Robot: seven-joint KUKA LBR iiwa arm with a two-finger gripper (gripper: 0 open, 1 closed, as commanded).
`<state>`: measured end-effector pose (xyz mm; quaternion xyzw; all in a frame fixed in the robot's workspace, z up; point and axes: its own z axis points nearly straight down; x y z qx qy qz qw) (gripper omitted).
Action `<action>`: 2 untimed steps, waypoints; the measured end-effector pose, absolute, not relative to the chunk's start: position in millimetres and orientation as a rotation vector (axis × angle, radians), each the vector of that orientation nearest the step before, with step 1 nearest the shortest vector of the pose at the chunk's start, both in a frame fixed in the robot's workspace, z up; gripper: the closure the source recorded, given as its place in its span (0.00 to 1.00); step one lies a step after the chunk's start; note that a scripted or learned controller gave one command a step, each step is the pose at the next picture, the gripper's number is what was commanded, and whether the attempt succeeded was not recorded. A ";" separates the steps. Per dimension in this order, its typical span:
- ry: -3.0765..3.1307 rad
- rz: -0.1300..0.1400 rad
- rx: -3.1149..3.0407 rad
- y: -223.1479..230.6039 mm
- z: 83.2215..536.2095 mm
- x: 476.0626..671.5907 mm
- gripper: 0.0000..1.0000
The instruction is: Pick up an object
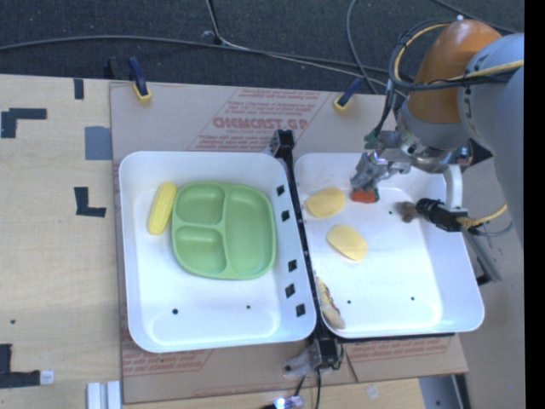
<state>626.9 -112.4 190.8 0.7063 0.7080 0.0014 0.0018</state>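
Observation:
My gripper hangs over the back middle of the right bin, reaching in from the right. A small red object sits right at its tip, on or just above the bin floor. Whether the gripper has hold of it cannot be made out from this angle. Two pale yellow pieces lie to the left of the gripper: one rounded piece close beside the red object, and another further toward the front.
A small brown-and-white item lies at the right bin's front left corner. The left bin holds a green divided plate and a yellow corn cob. A black cable fitting juts over the right bin's right side.

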 end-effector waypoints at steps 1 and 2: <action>2.220 0.003 2.217 -119.7 240.7 633.9 1.00; 2.225 -0.002 2.219 -80.4 239.0 618.7 1.00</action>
